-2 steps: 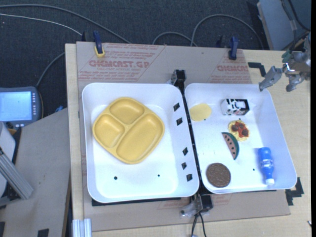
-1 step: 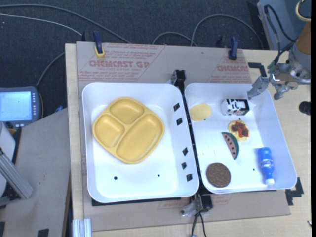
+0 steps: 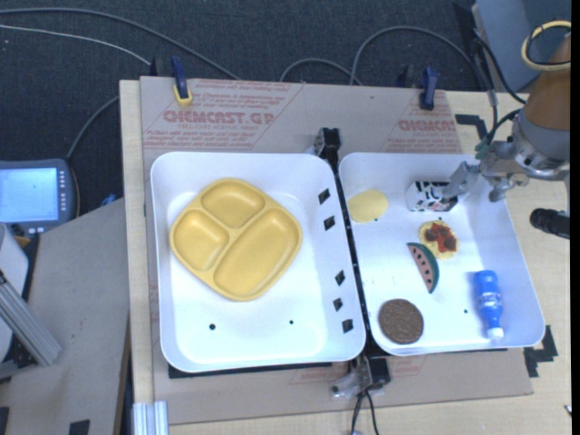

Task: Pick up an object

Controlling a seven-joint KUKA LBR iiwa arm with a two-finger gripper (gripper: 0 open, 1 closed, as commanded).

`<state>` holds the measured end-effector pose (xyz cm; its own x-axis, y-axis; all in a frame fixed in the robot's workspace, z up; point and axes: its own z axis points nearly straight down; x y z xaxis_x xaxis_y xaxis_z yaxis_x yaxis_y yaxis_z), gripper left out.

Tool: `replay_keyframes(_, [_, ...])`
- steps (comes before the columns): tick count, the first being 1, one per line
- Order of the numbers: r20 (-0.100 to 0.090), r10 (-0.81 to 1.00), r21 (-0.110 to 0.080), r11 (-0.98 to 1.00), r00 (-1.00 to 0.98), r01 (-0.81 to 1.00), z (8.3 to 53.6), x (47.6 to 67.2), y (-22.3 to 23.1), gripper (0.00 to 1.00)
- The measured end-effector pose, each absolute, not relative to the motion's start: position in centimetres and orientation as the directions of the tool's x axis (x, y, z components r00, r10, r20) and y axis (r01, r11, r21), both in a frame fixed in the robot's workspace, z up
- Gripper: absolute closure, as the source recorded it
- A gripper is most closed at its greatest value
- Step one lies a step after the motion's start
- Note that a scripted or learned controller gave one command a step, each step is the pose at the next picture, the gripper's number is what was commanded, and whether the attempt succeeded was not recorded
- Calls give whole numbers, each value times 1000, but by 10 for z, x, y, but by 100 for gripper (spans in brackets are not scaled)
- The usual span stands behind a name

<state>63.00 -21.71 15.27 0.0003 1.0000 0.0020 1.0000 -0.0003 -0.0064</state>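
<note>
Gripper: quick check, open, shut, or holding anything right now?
Gripper: cannot be told at this size. It sits at the upper right of the right bin, beside the black-and-white toy, with nothing visibly held.

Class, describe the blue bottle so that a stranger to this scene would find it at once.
Start at the right-hand white bin, the one holding small toy foods rather than the yellow divided tray. Look along its right side, near the front corner: the blue bottle lies there on its side. It is the only blue item, with a white cap, right of the watermelon slice and the brown disc.
</note>
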Motion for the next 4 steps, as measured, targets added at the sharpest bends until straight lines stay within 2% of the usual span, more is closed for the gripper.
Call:
replay_keyframes(1, [2,1000,-6,1,-1,1000,108,632,-211,0])
replay_keyframes(2, [0,1000,1,2,-2,1000,123,634,-211,100])
replay_keyframes(4, [-3,1000,8,1,-1,1000,252,640,-215,100])
